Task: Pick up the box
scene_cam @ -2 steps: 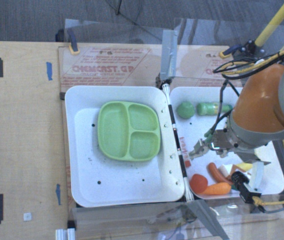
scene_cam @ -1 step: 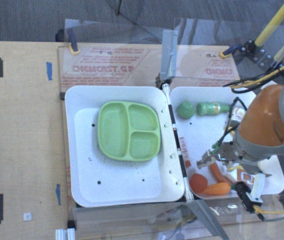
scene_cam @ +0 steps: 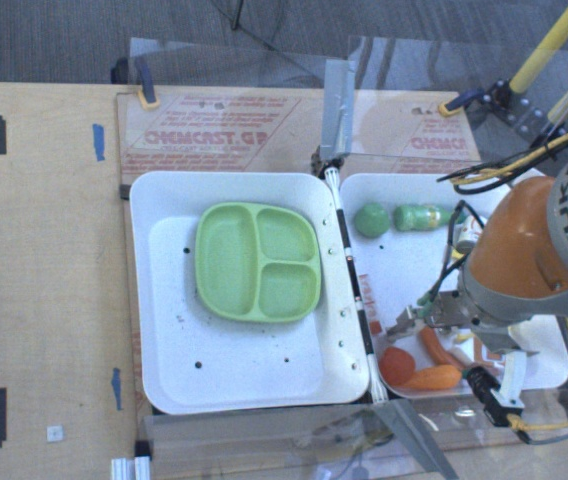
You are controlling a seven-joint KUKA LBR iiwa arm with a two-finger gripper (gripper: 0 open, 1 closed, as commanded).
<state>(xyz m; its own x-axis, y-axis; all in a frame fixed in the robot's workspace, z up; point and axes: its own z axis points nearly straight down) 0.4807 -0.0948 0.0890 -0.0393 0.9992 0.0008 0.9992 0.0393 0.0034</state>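
Note:
My gripper (scene_cam: 411, 320) hangs low over the right bin (scene_cam: 404, 258), near its front half, below the arm's orange band (scene_cam: 519, 243). Just under and in front of it lie a red tomato-like ball (scene_cam: 397, 365), an orange carrot (scene_cam: 432, 377) and a red sausage-shaped piece (scene_cam: 434, 345). A pale, box-like shape (scene_cam: 542, 346) shows at the bin's right side, mostly hidden by the arm, and I cannot tell it apart clearly. Nothing is visibly held.
A green ball (scene_cam: 371, 219) and a green cylinder (scene_cam: 417, 217) lie at the back of the right bin. The left bin (scene_cam: 164, 298) holds a green divided plate (scene_cam: 258, 262). Cables and a yellow bar (scene_cam: 554, 33) cross the upper right.

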